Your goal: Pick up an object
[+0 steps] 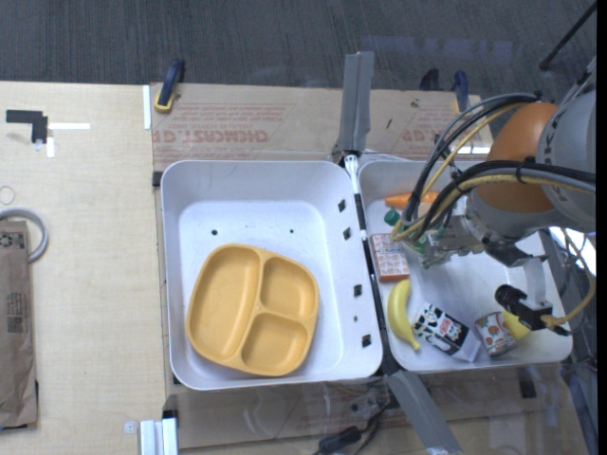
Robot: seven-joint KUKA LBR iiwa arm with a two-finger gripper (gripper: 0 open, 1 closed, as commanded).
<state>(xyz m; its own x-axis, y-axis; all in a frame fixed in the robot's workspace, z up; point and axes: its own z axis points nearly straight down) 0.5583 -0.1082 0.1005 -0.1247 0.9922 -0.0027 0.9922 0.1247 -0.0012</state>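
Observation:
The right bin (pixel 531 354) holds several small things. A yellow banana (pixel 402 313) lies near its left wall. A black-and-white patterned carton (pixel 442 330) sits beside the banana, and a small printed can (pixel 493 335) rests to the right of that. A pinkish-red box (pixel 388 257) lies against the left wall. An orange carrot-like piece (pixel 402 200) and a small green item (pixel 391 218) sit at the back left. My gripper (pixel 429 246) hangs low over the bin's left-centre, just right of the pinkish-red box, half covered by cables.
The left bin (pixel 180 207) holds a yellow divided plate (pixel 252 309). A grey divider post (pixel 357 102) stands behind the gap between the bins. A brown paper bag (pixel 13 320) lies on the bench at far left. The arm's grey body and orange band (pixel 522 140) cover the right bin's back right.

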